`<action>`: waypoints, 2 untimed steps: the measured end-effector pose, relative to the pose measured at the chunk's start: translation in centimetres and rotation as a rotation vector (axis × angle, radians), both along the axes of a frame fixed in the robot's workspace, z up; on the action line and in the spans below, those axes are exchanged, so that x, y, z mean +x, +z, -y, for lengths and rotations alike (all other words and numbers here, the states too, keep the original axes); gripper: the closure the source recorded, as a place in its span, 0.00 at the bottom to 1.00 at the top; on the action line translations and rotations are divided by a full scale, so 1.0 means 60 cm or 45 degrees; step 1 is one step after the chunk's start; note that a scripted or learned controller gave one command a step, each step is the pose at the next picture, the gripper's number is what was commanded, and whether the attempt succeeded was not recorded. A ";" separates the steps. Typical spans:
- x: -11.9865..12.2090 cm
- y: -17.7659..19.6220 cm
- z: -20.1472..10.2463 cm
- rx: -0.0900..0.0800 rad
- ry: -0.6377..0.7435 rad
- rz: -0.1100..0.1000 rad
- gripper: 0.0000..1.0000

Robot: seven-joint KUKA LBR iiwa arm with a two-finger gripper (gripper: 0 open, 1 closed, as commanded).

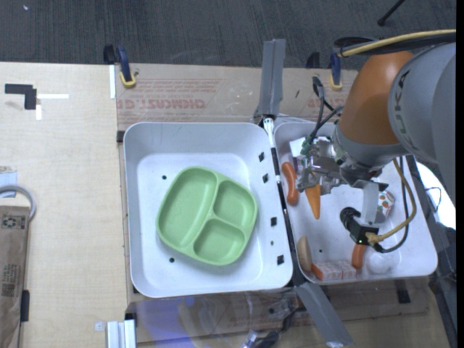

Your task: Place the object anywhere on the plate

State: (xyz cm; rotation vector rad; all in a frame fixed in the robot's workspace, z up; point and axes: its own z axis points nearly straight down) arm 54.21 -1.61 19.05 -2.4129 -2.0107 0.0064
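Overhead view, slanted, of my bench with two white bins side by side. Left bin (138, 216) holds a green plate (207, 215) with three compartments, lying flat near the middle with nothing on it. Right bin (406, 263) holds the toy food I am working among.

My arm (406, 100) comes in from the right, its orange band above the wrist, and hangs over the right bin's left half. The gripper (317, 174) sits low, just above a carrot (312, 200), a short orange cone whose tip points toward the bin's near edge. The wide top of the carrot sits at the gripper, but I cannot tell whether the claw is apart, together, or clamped on it; the wrist hides that part. So I will not call it held.

Just left of the carrot, against the bin wall, lies a sausage (290, 183), reddish and narrow. Further toward the near edge are a bread-like piece (304, 252), a small orange item (357, 256) and a white round thing (378, 262).

I judge the carrot to be light, stiff plastic, smooth and tapered. A tapered shape tends to squeeze out of a grip, so I would take it across the thick end, not the tip. It looks unlikely to break if dropped. The plate is well apart, over both bin walls.
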 end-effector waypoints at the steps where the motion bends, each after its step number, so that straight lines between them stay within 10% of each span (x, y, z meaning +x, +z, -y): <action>1: -0.028 -0.001 -0.199 0.001 0.245 -0.001 1.00; 2: -0.027 -0.001 -0.198 0.001 0.244 -0.001 0.00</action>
